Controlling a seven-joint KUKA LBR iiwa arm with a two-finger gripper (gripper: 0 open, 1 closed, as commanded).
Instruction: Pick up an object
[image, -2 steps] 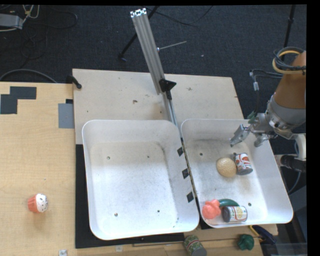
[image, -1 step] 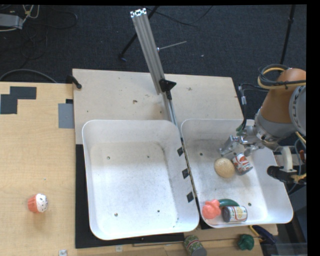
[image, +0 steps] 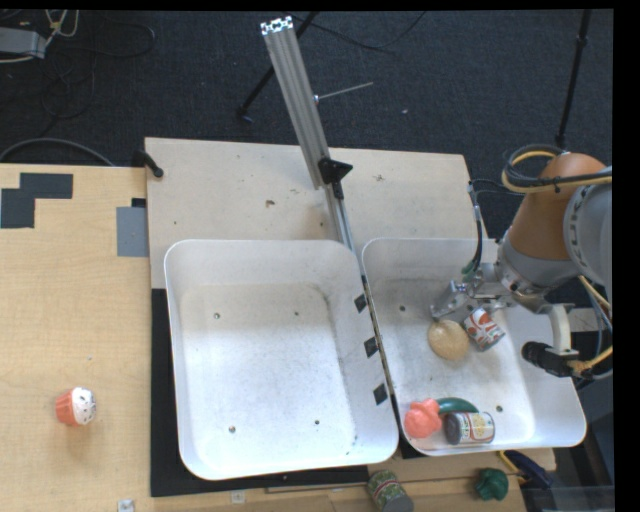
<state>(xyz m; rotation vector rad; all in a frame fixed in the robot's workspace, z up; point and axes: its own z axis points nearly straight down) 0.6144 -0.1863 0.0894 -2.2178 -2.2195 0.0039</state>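
A pale tabletop carries two shallow white bins: the left bin and, at three o'clock from it, the right bin. The grey arm reaches in from three o'clock, its gripper low in the right bin. Whether the fingers are wide or narrow cannot be told; a tan ball and a red-and-white can lie just beside them, at about five o'clock.

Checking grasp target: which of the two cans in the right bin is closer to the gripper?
The red-and-white can, right beside the gripper; the dark can lies at the bin's near edge.
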